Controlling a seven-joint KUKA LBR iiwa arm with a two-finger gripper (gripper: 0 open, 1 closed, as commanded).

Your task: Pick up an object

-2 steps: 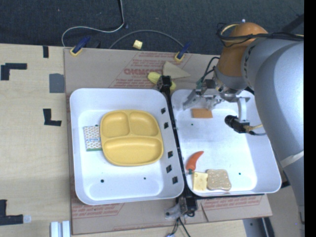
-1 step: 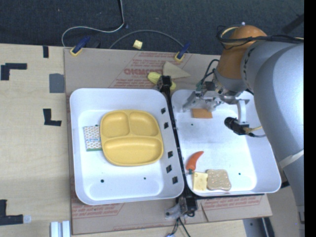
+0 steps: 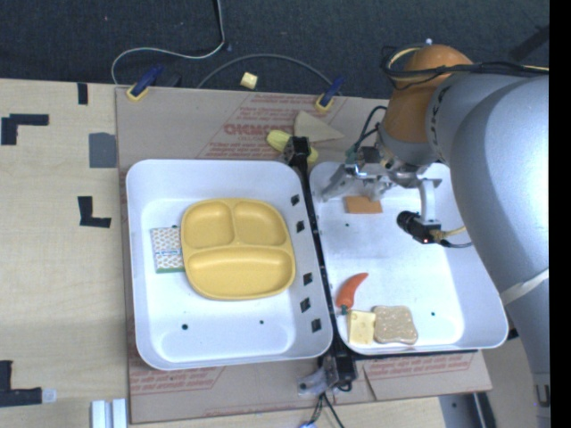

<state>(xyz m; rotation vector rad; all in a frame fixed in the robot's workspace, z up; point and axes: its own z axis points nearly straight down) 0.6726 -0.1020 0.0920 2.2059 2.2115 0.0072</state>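
Arm reaching in from the right, wrist bent down over the far part of the tabletop.

The grey arm [image 3: 500,176] fills the right side of the camera view as a broad, rounded link, ending in an orange band [image 3: 419,87] just above the wrist. Below the band the gripper [image 3: 379,181] points downward and toward the left, its metal parts and a bundle of cables clustered under the wrist. A small black part hangs off the near side of the wrist on a thin bracket.

End effector [image 3: 361,183] above brown block [image 3: 363,205]
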